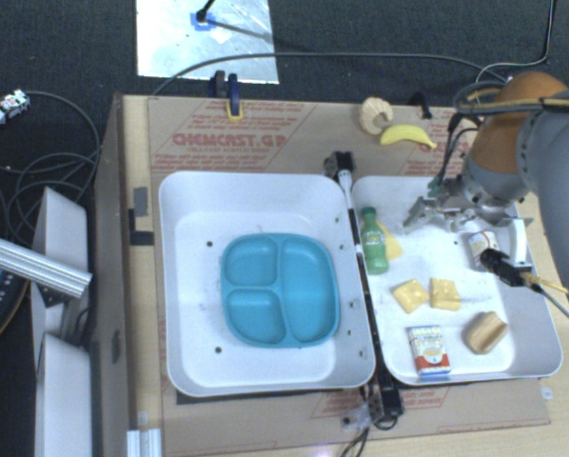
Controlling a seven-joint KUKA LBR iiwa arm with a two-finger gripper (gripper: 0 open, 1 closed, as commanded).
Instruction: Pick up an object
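Two-finger metal gripper (435,208) is seen over the far part of the right shallow white bin (541,350), fingers spread wide, nothing held between them. Green plastic bottle (372,241) lies just left of it by the divider. 2 yellow cheese-like blocks (427,294) sit nearer. Blue 3-compartment plate (280,288) is in the left shallow white bin (185,255).

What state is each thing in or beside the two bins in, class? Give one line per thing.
green bottle: lying on its side by the divider
blue divided plate: flat, right way up
carton: lying flat
bread roll: lying loose
banana: lying outside the bins
gripper: above the right bin
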